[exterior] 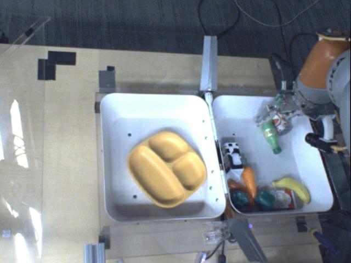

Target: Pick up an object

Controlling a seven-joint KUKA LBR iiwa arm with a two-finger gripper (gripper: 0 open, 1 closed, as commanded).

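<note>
Camera view: it looks down at a slant on a wooden bench [66, 163] with two shallow white bins side by side.
Left bin [118, 114]: it holds one yellow divided tray [166, 167] with three compartments, lying a little turned, near the middle of the bin floor.
Right bin [241, 111]: it holds several small things, most of them along the near edge.
Arm [326, 64]: grey with an orange band, it reaches in from the right, over the far right part of the right bin.
Gripper [278, 113]: it hangs over the far right part of the right bin, with a green bottle [271, 136] close below it; the bottle lies tilted, its cap end toward the near side. I cannot tell how wide the claw is open, and I cannot tell if it has hold of the bottle or only touches it.
Black-and-white object [232, 153]: beside the left wall of the right bin.
Carrot [249, 181]: just near of the black-and-white object.
Banana [292, 188]: at the near right corner, well apart from the gripper.
Teal object [265, 199]: at the near edge, between the carrot and the banana.
</note>
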